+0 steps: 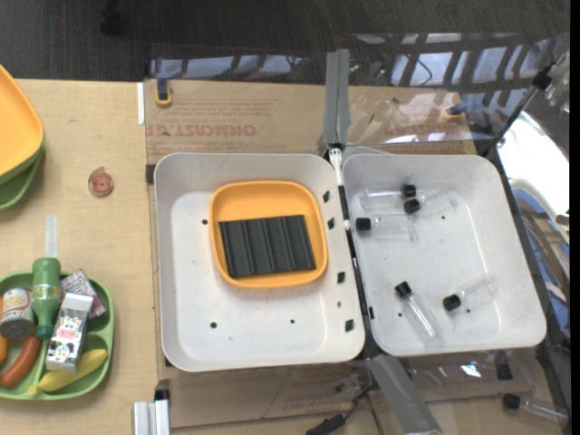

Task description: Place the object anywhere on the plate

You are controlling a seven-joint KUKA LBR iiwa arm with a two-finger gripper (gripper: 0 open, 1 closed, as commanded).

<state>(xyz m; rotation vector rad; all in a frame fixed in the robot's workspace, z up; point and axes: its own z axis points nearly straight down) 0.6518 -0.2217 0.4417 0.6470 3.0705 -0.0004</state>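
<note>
Gripper state cannot be told. 1 dark ribbed slab [268, 246] is seen lying flat on the orange plate [263, 192], which is set in the left white bin [186, 320]. 5 black-capped clear vials [450, 303] are scattered in the right bin [507, 243].

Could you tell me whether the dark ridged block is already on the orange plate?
Yes, on it: the dark ridged block lies flat inside the orange plate, rim showing all round.

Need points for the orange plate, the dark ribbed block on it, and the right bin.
orange plate [268, 194]: camera view, bare top rim.
dark ribbed block [268, 246]: camera view, middle of its top face.
right bin [494, 270]: camera view, bare floor.
</note>
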